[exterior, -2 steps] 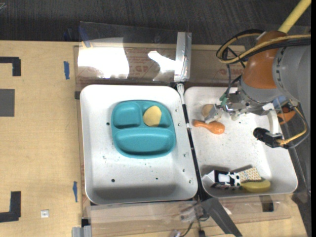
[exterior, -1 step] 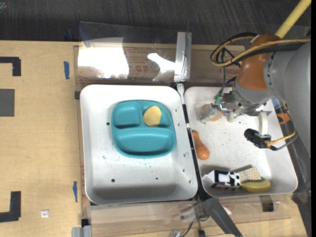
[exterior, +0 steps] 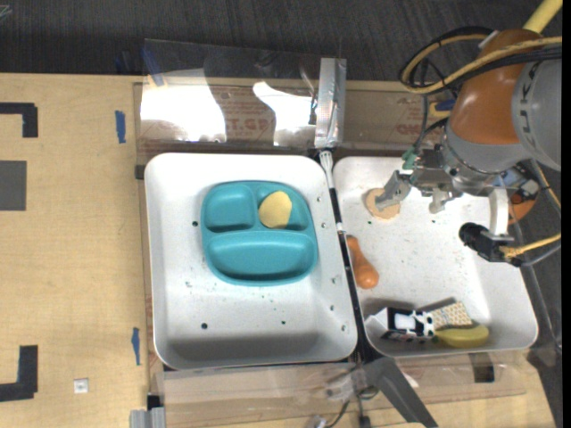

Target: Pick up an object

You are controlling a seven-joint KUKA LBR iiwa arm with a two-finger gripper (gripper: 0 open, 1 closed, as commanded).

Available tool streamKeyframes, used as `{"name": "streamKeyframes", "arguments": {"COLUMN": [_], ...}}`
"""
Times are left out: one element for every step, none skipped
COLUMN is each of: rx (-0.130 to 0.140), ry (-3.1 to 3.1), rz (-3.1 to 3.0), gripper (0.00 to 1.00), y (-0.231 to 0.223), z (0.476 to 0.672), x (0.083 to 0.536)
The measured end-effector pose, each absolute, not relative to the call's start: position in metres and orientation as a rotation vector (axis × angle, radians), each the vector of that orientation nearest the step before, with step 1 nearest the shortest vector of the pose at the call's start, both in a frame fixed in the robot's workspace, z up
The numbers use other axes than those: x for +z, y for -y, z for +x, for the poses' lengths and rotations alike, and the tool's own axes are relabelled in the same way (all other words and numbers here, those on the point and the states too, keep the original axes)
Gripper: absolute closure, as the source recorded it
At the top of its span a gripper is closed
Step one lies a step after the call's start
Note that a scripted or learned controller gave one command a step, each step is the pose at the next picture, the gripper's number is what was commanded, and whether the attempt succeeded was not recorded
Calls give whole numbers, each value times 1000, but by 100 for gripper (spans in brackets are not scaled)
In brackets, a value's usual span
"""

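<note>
The gripper (exterior: 414, 192) is hanging over the upper part of the right bin (exterior: 500, 324) with its two fingers spread apart and nothing between them, one fingertip sitting right at a small tan, disc-like object (exterior: 384, 206) that may be a cookie or bread slice, though the view is too coarse to say whether they are touching. An orange carrot (exterior: 361, 263) is lying by the divider, a black-and-white toy (exterior: 409, 322) and a yellow banana (exterior: 462, 334) are resting near the front edge, and in the left bin (exterior: 178, 319) a teal divided tray (exterior: 259, 239) is holding a yellow lemon-like piece (exterior: 276, 209) in its upper right compartment.
</note>
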State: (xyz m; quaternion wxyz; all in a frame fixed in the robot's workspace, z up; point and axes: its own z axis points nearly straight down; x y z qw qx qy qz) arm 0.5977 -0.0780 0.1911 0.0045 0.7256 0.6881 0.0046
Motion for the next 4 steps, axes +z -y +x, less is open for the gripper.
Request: {"name": "streamKeyframes", "arguments": {"rx": [-6, 5, 5, 13], "ry": [-2103, -2072, -2072, -1843], "rz": [2337, 2356, 2353, 2538], "gripper": [0, 0, 100, 100], "y": [105, 99, 98, 55], "z": [641, 652, 653, 638], "x": [139, 87, 98, 190]}}
